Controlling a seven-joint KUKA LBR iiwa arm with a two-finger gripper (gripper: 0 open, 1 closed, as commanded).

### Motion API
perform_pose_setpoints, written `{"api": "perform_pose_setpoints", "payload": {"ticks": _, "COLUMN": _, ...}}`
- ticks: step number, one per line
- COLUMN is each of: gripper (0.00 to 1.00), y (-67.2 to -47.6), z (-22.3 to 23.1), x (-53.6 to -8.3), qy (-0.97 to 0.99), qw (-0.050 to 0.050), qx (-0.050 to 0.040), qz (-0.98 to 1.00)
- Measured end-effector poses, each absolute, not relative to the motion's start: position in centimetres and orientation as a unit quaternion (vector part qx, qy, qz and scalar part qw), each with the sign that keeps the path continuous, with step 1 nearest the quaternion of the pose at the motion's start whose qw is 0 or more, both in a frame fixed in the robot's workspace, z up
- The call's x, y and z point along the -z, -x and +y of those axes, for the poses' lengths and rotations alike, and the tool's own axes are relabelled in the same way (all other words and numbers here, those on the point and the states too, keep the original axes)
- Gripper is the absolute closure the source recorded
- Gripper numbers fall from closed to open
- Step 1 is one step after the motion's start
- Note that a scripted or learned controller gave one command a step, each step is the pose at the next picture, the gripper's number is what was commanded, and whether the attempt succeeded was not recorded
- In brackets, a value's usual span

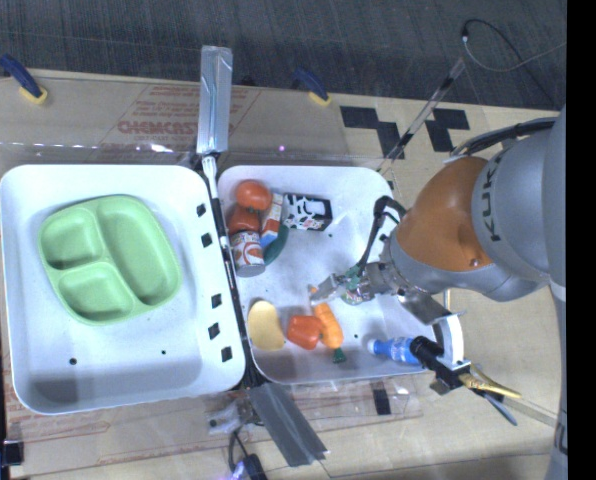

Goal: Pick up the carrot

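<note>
The carrot is a small orange piece with a green tip, lying near the front of the right bin. It rests against a red-orange toy on its left. My gripper hangs just above and a little right of the carrot, over the bin floor. Nothing shows between its fingers. The grey arm with its orange band comes in from the right.
A yellow item lies at the right bin's front left. A can, a red-orange toy and a black-and-white box sit at the back left. A blue bottle lies front right. The left bin holds a green divided plate.
</note>
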State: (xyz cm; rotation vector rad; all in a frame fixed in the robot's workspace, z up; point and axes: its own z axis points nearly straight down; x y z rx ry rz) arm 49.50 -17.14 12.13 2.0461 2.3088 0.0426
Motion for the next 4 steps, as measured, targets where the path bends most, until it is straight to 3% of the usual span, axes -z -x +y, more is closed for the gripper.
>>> {"api": "perform_pose_setpoints", "payload": {"ticks": 1, "gripper": 0.0, "y": -47.8, "z": -12.5, "x": -9.3, "qy": -0.688, "qw": 0.002, "qx": -0.0014, "qz": 0.726}}
{"api": "perform_pose_setpoints", "payload": {"ticks": 2, "gripper": 0.0, "y": -48.2, "z": -12.7, "x": -9.2, "qy": -0.675, "qw": 0.0, "qx": -0.0004, "qz": 0.738}}
{"api": "perform_pose_setpoints", "payload": {"ticks": 3, "gripper": 0.0, "y": -52.9, "z": -10.1, "x": -11.1, "qy": -0.598, "qw": -0.001, "qx": 0.0003, "qz": 0.801}}
{"api": "perform_pose_setpoints", "payload": {"ticks": 4, "gripper": 0.0, "y": -48.2, "z": -13.1, "x": -9.1, "qy": -0.624, "qw": -0.001, "qx": 0.0005, "qz": 0.782}}
